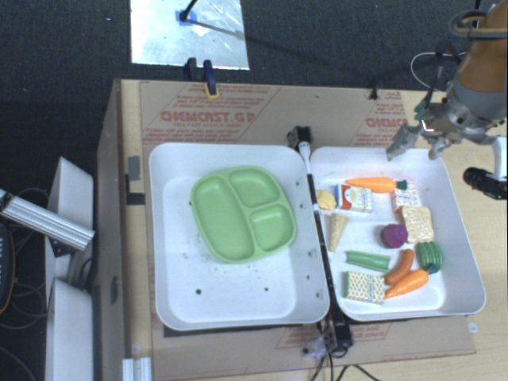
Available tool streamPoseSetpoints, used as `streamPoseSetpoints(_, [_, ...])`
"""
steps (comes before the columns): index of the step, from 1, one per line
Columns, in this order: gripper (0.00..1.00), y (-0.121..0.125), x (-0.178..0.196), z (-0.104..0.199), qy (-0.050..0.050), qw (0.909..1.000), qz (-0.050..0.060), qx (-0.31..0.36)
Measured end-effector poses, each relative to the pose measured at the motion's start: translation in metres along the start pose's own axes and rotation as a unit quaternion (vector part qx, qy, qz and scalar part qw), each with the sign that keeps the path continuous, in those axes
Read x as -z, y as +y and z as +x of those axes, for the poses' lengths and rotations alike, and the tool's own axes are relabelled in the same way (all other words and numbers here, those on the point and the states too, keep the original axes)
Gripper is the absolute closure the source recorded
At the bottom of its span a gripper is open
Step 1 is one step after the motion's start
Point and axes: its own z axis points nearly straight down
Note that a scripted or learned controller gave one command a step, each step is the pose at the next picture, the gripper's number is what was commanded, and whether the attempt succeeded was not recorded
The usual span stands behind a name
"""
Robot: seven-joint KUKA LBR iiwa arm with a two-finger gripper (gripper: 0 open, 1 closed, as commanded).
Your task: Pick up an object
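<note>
My gripper (418,146) hangs over the back right corner of the right bin (464,292), fingers spread open with nothing between them. Below and to its left in that bin lie toy foods: an orange carrot (371,184), a small carton (356,199), a purple ball (394,234), a tan cracker (417,222), a green bean pod (367,259), a reddish sausage (400,266), a second carrot (407,284), a green round piece (429,254), a pale cone (337,230) and a patterned box (364,287). The nearest one, the carrot, is well clear of the fingers.
The left bin (171,292) holds a green divided plate (242,213). A clamp (302,139) sits at the back where the bins meet. A silver bar (48,221) juts in at the left. The arm's orange band (482,68) fills the upper right.
</note>
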Motion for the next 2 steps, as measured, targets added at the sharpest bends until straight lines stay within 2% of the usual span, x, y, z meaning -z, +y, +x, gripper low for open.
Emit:
streamPoseSetpoints(1, [0.00,0.006,-0.127,-0.010,0.000,1.0000,-0.002,0.000])
streamPoseSetpoints(2, [1.00,0.007,-0.115,-0.010,-0.002,1.0000,-0.003,0.001])
